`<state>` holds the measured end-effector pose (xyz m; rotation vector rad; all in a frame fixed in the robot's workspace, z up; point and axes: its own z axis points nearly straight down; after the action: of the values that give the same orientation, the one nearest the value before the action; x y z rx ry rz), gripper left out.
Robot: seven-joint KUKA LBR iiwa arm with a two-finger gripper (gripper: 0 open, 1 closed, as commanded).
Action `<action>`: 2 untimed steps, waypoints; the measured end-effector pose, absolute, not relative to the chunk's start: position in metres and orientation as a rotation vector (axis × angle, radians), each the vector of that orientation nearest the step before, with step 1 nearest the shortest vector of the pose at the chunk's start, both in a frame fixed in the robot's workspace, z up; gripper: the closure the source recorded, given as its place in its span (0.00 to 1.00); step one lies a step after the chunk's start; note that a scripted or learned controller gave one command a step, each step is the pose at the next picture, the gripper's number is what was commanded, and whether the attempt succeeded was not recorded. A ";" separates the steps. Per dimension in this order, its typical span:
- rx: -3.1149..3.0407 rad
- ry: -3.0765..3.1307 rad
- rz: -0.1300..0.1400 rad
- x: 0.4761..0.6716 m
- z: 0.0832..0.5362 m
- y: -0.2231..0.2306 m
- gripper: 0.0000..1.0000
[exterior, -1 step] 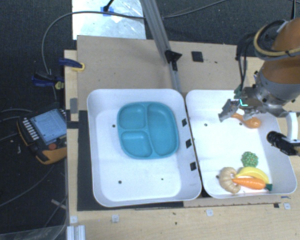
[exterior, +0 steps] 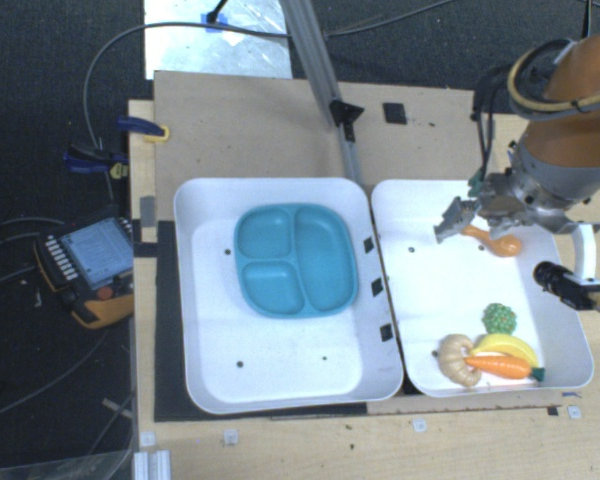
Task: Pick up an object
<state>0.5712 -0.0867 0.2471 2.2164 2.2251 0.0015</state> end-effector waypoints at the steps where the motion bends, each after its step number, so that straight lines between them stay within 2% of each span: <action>1: 2.220 2.223 -0.001 0.577 0.204 -0.086 0.00; 2: 2.222 2.223 -0.002 0.572 0.143 -0.086 0.00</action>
<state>0.5716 -0.0862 0.1433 2.2224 2.2228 -0.0019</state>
